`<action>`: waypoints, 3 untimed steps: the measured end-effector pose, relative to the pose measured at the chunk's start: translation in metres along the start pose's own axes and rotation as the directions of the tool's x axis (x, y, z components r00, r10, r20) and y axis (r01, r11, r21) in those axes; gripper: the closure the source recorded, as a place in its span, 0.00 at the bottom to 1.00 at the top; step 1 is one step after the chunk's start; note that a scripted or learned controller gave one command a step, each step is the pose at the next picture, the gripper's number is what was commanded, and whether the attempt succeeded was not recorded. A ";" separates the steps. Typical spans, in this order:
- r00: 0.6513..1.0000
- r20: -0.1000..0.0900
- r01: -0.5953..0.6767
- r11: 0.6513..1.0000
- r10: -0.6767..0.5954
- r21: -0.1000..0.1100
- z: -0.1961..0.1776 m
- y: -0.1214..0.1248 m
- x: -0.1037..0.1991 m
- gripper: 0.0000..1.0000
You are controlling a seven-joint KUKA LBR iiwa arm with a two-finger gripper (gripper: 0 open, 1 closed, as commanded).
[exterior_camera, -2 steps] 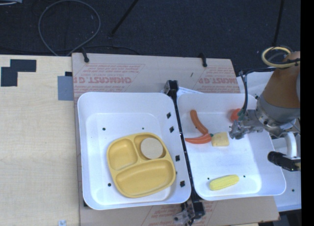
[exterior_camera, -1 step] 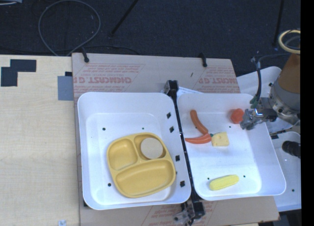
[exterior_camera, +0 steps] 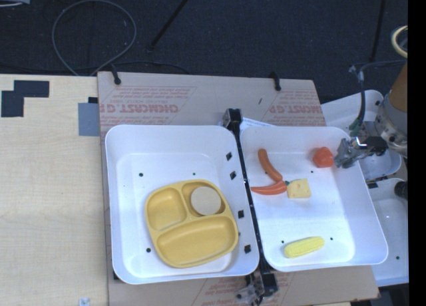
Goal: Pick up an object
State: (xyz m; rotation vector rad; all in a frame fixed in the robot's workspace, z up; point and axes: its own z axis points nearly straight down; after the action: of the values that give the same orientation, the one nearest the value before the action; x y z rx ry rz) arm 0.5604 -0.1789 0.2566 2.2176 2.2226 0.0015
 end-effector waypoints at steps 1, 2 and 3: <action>1.000 -0.002 0.002 1.000 -0.002 0.003 -0.002 0.011 0.043 1.00; 1.000 -0.003 0.003 1.000 -0.003 0.003 -0.006 0.020 0.095 1.00; 1.000 -0.003 0.001 1.000 -0.001 0.007 0.011 0.027 0.142 1.00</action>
State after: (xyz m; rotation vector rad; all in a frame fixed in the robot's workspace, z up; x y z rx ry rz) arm 0.5872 -0.0365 0.2458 2.2211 2.2289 -0.0036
